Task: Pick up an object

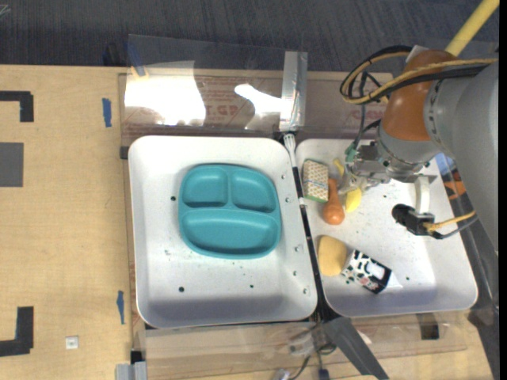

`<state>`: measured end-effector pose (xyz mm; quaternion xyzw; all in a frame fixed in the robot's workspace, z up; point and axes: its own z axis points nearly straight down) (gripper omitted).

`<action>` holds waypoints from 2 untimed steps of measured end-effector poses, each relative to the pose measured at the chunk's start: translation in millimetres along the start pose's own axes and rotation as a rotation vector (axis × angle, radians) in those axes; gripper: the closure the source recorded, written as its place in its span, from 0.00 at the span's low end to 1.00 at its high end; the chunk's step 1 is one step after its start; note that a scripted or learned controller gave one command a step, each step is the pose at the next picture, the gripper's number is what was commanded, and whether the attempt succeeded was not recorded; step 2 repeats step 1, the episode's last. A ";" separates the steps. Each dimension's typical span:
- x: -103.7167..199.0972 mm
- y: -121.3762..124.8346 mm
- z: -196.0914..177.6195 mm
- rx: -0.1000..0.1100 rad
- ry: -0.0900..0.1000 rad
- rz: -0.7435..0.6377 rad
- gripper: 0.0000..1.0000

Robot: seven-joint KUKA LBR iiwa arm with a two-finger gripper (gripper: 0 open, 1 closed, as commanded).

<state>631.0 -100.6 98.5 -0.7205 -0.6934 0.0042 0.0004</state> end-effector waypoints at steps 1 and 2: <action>82.3 2.2 -92.0 -0.017 0.009 0.022 1.00; 82.3 2.2 -92.0 -0.017 0.009 0.022 1.00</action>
